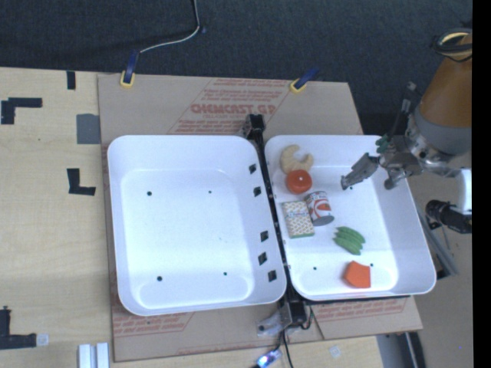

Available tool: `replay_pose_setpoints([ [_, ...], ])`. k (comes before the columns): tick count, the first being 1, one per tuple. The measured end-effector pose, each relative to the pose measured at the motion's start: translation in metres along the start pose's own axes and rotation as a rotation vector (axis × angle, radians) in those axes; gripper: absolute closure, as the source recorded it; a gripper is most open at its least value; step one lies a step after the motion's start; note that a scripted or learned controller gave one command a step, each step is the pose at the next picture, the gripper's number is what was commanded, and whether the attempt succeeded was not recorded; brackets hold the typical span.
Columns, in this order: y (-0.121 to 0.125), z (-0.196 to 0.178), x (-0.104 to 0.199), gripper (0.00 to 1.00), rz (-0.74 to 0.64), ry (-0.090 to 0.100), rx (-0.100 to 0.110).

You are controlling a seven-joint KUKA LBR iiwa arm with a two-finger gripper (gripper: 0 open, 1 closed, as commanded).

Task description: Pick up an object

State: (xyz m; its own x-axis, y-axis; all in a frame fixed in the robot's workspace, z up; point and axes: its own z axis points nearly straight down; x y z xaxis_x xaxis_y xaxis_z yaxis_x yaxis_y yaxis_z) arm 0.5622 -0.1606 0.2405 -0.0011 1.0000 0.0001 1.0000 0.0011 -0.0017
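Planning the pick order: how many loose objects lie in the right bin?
6: beige piece at the far end, red ball, can, patterned packet, green item, orange block nearest.

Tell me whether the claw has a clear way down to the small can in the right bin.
Probably yes: the claw hangs above the right bin, nothing lies over the can, though the packet crowds its left.

Open fingers (357, 177) hover above the right bin (399, 228); tomato (299, 181) and can (319, 207) lie just left of them.
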Motion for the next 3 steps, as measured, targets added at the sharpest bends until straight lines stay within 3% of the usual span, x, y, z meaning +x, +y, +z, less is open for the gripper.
replay_pose_setpoints([
  [1, -0.083, 0.047, 0.007, 0.0, 0.003, 0.003, 0.01],
  [2, -0.079, 0.16, 0.021, 0.0, 0.0, -0.001, 0.0],
  [3, -0.01, 0.072, 0.017, 0.0, -0.003, -0.004, -0.013],
])
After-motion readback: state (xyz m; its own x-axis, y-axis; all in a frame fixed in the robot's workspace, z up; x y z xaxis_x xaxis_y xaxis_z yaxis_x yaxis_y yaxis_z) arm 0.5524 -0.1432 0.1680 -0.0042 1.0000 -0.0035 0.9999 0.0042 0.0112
